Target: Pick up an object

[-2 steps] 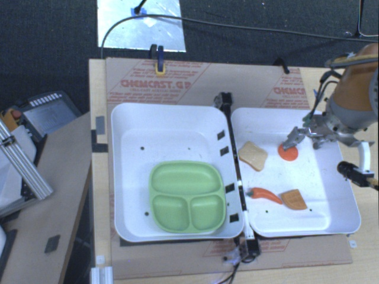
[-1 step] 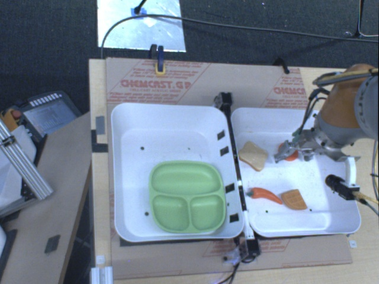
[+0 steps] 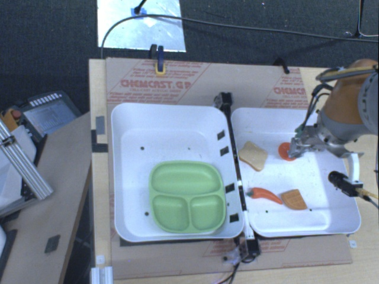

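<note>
tool over the red piece in the right bin, finger state unreadable

left bin (image 3: 127, 123): white, shallow, sits on the counter (image 3: 95, 158) atop a brown printed cardboard sheet (image 3: 195, 78). inside it, toward the near side, a green divided plate (image 3: 187, 196) with one long compartment at the back and two smaller ones in front. plate lies flat, its right edge close to the bin's right wall.

between the bins: a dark strip with black clips (image 3: 228, 144) runs front to back along the shared edge.

right bin (image 3: 314, 220): white, same shape, touching the left bin along that strip. contents, left to right:
- tan bread-like slice (image 3: 253, 155), flat, near the left wall, mid-depth.
- orange-red carrot-like piece (image 3: 265, 194), lying roughly left-right, nearer the front, below the bread slice and apart from it.
- brown cracker-like wedge (image 3: 294, 199), just beside the carrot's right tip; touching or not, cannot tell.
- small red round piece (image 3: 287, 152), toward the back right, partly covered by the tool.

tool (image 3: 301, 143): low over the right part of the bin, its tip directly at the red round piece. whether it is wide, narrow or gripping cannot be told; the red piece looks to rest on the bin floor. grey arm (image 3: 349, 108) with orange band enters from the right.
</note>
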